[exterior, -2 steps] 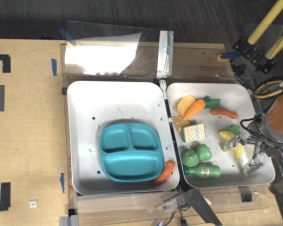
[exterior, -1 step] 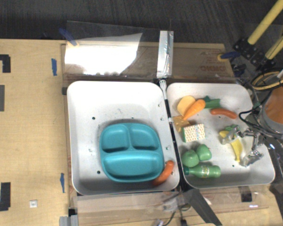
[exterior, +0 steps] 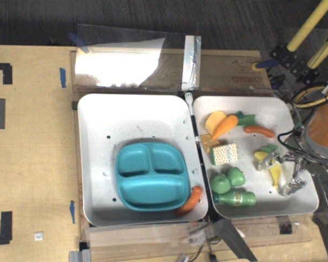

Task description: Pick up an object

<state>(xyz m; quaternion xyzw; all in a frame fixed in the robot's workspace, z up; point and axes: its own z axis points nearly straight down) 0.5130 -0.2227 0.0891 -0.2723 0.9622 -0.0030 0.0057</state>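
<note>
Nearest, at six o'clock in the right bin (exterior: pixel 306 203), lie a green bottle (exterior: pixel 236 199) and green pepper (exterior: pixel 227 180). The gripper (exterior: pixel 288 173) hangs at three o'clock, its opening hard to tell, beside a yellow piece (exterior: pixel 275 175). Farthest, a carrot (exterior: pixel 224 126).

Grey arm with an orange band

Black cables are trailing beside the orange band (exterior: pixel 322 127); the silvery metal two-finger hand (exterior: pixel 291 176) is glinting below.
</note>
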